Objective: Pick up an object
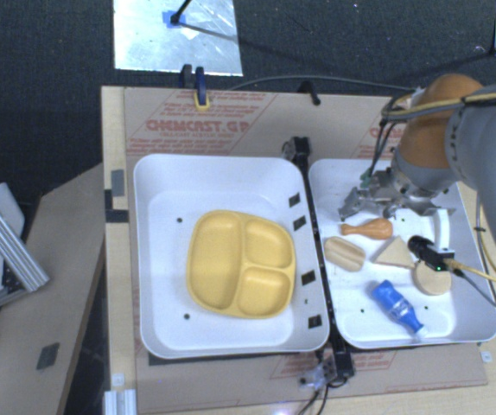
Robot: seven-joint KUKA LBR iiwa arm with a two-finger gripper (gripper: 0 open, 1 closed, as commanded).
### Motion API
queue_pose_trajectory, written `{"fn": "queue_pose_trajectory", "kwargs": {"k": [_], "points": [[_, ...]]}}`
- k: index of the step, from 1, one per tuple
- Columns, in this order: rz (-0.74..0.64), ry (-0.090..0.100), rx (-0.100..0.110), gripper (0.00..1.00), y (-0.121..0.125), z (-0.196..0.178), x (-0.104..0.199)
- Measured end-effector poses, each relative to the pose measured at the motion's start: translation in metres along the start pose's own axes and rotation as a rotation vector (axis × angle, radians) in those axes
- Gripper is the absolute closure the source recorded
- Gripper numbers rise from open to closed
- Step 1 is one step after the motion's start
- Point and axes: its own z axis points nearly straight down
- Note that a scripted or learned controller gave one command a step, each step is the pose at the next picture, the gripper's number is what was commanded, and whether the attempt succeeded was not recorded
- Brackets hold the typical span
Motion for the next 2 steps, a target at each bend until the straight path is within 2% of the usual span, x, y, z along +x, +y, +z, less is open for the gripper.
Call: {"fn": "queue_pose_trajectory", "kwargs": {"k": [1,2], "points": [[0.000,0.000,-0.004,1.00,0.001,-0.013,0.000],[-0.002,-0.001,-0.006,1.00,0.005,-0.057,0.000]]}}
